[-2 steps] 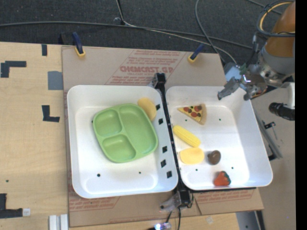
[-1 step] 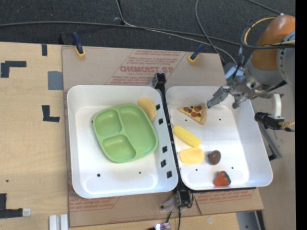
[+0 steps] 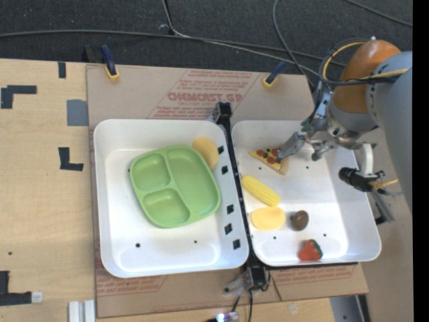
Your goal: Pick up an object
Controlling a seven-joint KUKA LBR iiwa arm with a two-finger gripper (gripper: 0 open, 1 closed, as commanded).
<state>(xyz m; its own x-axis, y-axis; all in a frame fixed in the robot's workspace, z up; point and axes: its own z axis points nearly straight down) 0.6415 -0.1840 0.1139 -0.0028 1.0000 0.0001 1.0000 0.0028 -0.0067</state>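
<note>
**Gripper over the right bin, beside a pizza slice**

The gripper hangs low over the far part of the right bin. Its two fingers are spread: one dark finger slants down to the left and ends just beside the crust end of a toy pizza slice, while the other points down toward the bare bin floor. Nothing sits between them. Above the gripper, the grey wrist leads up to the arm's orange band at the right of the view.

The pizza slice lies flat near the bin's far left corner, its tip pointing left. Toward the near side along the left wall lies a yellow corn cob, tilted diagonally. Just beyond it sits a round yellow piece, and beside that a small brown object. A red strawberry-like item rests close to the near rim.

The left bin holds a green divided plate with three compartments. A yellow lemon-like object touches the plate's far right edge, near the divider between the bins.
</note>
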